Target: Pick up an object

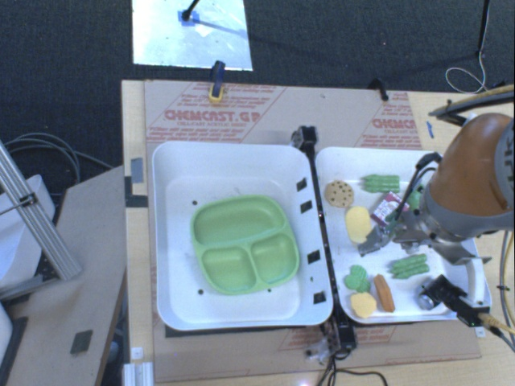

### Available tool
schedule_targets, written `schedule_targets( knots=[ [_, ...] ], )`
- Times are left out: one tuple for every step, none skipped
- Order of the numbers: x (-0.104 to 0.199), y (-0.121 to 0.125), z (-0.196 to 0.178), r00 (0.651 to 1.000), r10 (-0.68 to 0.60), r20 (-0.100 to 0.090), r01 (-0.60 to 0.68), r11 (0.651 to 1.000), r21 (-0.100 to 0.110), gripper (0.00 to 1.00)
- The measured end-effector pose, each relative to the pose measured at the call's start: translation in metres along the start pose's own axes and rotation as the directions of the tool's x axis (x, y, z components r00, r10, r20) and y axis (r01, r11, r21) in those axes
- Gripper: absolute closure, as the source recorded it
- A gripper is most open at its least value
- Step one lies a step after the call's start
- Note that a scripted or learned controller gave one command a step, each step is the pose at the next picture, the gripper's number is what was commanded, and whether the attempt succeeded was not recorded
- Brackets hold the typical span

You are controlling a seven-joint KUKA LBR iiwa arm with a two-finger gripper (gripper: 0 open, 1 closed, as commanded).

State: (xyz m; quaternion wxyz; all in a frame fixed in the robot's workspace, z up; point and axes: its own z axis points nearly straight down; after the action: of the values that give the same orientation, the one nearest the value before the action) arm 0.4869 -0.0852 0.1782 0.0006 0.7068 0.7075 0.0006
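My gripper (372, 244) hangs low in the right bin (402, 161), its tip just beside the yellow lemon-shaped toy (358, 223), which sits near the middle of the bin's left half. How far apart my jaws stand I cannot tell from this slanted view; the metal parts there run together.

The lemon looks like the nearest candidate, and I judge it to be a light, hollow plastic play-food piece: stiff enough to take a squeeze, but smooth and rounded, so it may squirt out sideways if I pinch off-centre. I would close across its narrow waist, not along its long axis.

Other pieces lie around it: a cookie (339, 192) above it, a green bean pod (381, 183) further right at the top, a small pink-and-white packet (389, 207) just beside my wrist, another bean pod (409, 265) below me, and at the bottom a broccoli floret (356, 279), a small yellow piece (363, 304) and an orange hot dog (385, 293). (The flat ones would be harder to get under.)

My arm (475, 175) comes in from the right, the orange band bulking above the bin's right side, wrist bent down and leftward. The left bin (233, 161) carries a green divided tray (245, 244), well apart from me.
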Motion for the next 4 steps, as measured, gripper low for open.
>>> schedule_targets(
  knots=[
    [-0.0393,-0.0009,0.0201,1.0,0.004,0.001,-0.004,1.0,0.002,0.0],
    [-0.0369,-0.0003,0.0193,1.0,0.0,0.0,0.0,1.0,0.001,0.0],
    [-0.0369,-0.0003,0.0193,1.0,0.0,0.0,0.0,1.0,0.001,0.0],
    [-0.0369,-0.0003,0.0193,1.0,0.0,0.0,0.0,1.0,0.001,0.0]
  ],
)
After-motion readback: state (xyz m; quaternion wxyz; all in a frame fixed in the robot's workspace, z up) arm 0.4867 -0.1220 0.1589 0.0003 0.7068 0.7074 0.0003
